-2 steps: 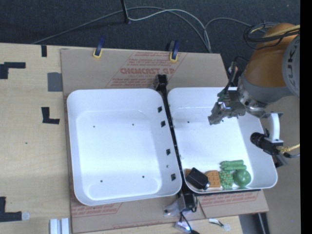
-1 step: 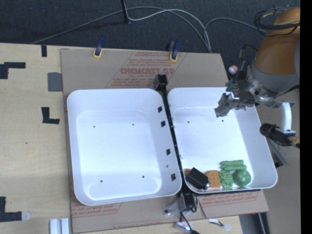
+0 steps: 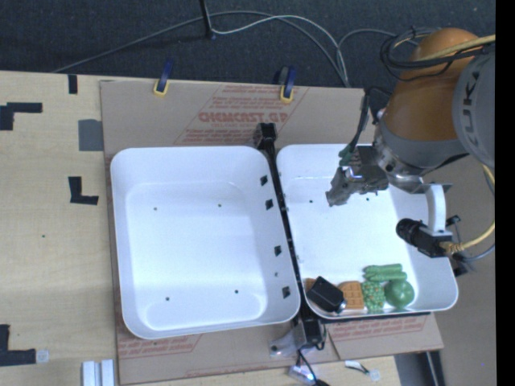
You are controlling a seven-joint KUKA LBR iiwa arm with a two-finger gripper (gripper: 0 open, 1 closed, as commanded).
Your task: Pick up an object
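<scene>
Near edge, right bin (image 3: 418, 215): 4 items clustered along its front wall. 1 black block-shaped object (image 3: 326, 294) at the front-left corner; 1 orange-tan waffle-textured piece (image 3: 351, 294) just beside it; 1 green bumpy toy (image 3: 374, 294) next; 1 round green toy (image 3: 399, 293) with a green ridged piece (image 3: 383, 273) touching behind it. Left bin (image 3: 193, 240): white, shallow. Arm's hand (image 3: 344, 190): over the right bin's back-left area, well apart from the cluster, nothing between its fingers; spread or pressed together, cannot tell. Table (image 3: 40, 215): tan, black tape marks.
</scene>
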